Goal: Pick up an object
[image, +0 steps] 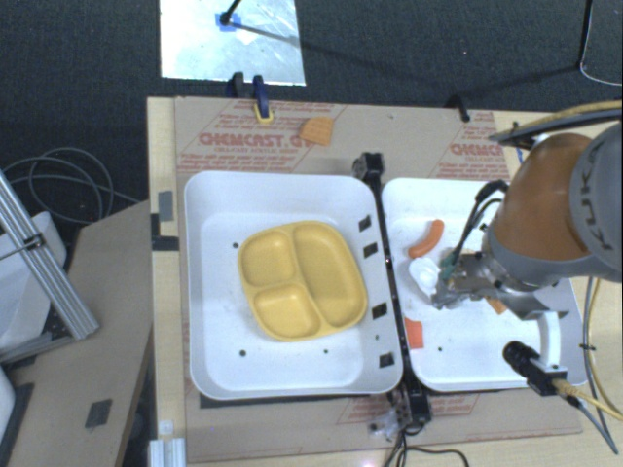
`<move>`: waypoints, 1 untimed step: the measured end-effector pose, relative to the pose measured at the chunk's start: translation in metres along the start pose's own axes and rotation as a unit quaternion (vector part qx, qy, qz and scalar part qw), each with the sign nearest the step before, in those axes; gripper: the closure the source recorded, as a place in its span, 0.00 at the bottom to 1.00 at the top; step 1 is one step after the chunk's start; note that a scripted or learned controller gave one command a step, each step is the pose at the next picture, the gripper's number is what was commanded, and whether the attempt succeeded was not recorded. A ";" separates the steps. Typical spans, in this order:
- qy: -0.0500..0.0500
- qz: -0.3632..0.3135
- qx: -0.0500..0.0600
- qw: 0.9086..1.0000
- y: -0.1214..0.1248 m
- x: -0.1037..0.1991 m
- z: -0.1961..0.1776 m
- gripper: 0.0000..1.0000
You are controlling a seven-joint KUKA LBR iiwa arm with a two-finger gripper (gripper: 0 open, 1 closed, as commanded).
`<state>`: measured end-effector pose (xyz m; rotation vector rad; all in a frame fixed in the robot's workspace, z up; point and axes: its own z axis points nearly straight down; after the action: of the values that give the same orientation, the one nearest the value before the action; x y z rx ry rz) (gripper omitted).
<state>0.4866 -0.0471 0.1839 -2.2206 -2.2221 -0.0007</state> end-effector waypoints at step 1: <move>0.001 -0.006 -0.003 1.000 0.064 0.074 -0.001 1.00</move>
<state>0.5506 0.0271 0.1848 -2.2092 -2.2367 -0.0103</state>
